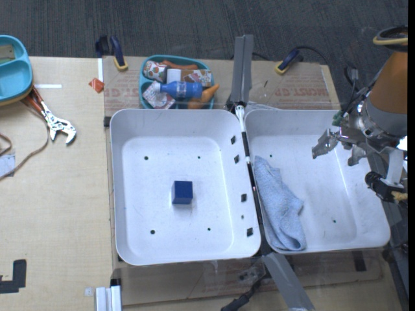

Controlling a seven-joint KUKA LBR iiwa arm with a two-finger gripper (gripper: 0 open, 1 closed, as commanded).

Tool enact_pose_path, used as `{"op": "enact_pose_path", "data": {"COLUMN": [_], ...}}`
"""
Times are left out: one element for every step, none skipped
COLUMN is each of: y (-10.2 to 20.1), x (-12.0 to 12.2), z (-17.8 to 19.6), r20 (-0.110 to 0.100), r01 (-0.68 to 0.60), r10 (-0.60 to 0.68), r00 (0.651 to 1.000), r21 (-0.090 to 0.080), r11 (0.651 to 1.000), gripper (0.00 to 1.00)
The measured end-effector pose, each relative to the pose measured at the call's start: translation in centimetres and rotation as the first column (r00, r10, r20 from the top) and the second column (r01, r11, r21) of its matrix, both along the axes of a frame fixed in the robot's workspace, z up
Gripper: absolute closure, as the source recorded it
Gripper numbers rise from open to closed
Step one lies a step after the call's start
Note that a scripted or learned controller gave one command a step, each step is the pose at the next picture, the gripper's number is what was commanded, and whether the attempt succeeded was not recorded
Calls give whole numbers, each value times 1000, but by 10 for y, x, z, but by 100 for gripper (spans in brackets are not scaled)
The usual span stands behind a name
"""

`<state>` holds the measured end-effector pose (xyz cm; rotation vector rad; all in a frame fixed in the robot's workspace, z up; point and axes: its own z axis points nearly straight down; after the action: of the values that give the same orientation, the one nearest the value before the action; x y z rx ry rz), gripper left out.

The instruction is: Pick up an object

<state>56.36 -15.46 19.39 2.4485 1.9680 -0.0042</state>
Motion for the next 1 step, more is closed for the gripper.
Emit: {"op": "enact_pose_path", "data": {"y": [8], "x": [-60], "z": [34], "r20": [-1], "r01": [337], "r10": [-337], "r00": [941], "r21": [1], "r11": [941], "gripper": [0]}}
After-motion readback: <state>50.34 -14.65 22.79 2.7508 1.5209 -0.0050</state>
